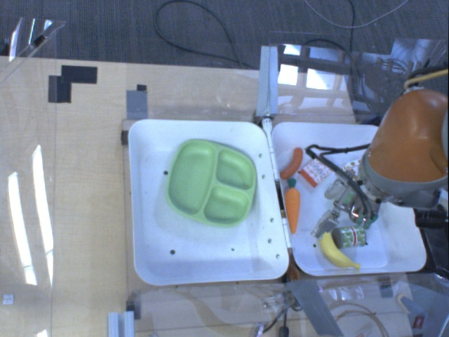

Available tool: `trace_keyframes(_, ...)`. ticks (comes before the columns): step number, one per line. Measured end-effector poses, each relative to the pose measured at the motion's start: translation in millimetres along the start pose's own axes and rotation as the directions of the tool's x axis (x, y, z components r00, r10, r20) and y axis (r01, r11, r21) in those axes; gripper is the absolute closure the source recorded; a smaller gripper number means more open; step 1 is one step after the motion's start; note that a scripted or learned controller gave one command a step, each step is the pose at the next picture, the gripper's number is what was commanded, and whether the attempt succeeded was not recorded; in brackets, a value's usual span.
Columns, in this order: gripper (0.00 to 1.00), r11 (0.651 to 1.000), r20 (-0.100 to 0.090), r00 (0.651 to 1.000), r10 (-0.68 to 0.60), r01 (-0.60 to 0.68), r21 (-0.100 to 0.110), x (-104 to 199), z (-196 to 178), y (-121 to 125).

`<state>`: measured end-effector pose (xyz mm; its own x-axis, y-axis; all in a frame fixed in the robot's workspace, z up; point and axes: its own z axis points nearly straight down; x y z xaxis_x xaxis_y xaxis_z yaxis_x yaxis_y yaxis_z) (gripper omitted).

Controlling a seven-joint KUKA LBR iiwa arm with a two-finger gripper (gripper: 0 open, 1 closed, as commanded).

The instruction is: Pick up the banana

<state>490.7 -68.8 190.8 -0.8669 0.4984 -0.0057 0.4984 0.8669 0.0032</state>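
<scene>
Hovering low over the right bin at the lower right of the frame, the gripper sits just above the banana, which lies near the bin's front edge beside a small can. Whether the jaws are released or clenched I cannot tell; nothing is plainly between them. The step looks like the approach. Next, the jaws need to straddle the banana, clear of the can, then clench and lift. A carrot and a sausage lie by the divider; a green tray fills the left bin.
</scene>
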Motion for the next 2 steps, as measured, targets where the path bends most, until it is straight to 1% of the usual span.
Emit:
trace_keyframes(1, 0.0, 1.0, 0.011, 1.0, -0.008, 0.008, -0.005, -8, 101, -12)
trace_keyframes(2, 1.0, 1.0, 0.019, 1.0, -0.007, 0.007, -0.01, -11, 88, -9)
